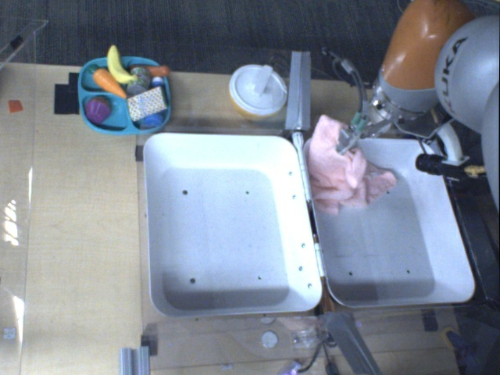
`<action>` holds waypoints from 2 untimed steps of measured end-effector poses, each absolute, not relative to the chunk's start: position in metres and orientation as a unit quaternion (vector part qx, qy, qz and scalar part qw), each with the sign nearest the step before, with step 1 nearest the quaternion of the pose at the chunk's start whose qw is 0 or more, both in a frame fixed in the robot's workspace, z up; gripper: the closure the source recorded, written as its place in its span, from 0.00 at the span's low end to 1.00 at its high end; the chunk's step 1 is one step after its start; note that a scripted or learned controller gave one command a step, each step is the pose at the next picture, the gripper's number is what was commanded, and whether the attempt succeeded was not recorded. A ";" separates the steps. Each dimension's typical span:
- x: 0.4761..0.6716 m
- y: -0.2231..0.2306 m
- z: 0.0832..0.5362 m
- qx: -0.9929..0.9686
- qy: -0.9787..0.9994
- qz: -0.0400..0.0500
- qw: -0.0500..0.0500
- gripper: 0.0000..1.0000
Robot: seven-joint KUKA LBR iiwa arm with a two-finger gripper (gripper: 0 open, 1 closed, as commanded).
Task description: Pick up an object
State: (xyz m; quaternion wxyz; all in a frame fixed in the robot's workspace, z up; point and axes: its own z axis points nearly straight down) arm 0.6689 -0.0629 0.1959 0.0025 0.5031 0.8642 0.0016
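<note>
At the top-left corner of the right bin (406,283), a crumpled pink cloth (340,176) lies bunched against the bin's left wall, its upper edge riding up toward the rim beside the divider between the two bins. From the camera view, the gripper (346,142) comes in from the right, under the arm's orange band (422,33), and its tip sits right at the cloth's upper right part, touching or pressing into the folds there. How far the tool is spread, and whether any cloth is actually caught in it, I cannot tell: the tip is small and merges with the fabric. Most of the cloth spreads below and to the left of the tip, with one flap reaching right across the bin floor.

Just left of the cloth, the left bin (226,225) stands side by side with the right one, their walls touching along the middle. Behind the bins, a grey upright bracket (297,92) stands close above the cloth's corner, and a round white-lidded container (258,91) with a yellow base sits just left of it. Well apart, at the bench's far left, a blue tray (123,94) holds toy foods, among them a banana (118,66) and a carrot (108,82). A black cable (348,69) curves down beside the wrist, near the cloth.
</note>
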 end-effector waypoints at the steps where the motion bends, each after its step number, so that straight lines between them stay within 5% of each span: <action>1: 0.671 -0.101 0.187 0.461 0.888 0.002 0.004 1.00; 2: 0.668 -0.044 0.187 0.510 0.860 0.002 0.004 1.00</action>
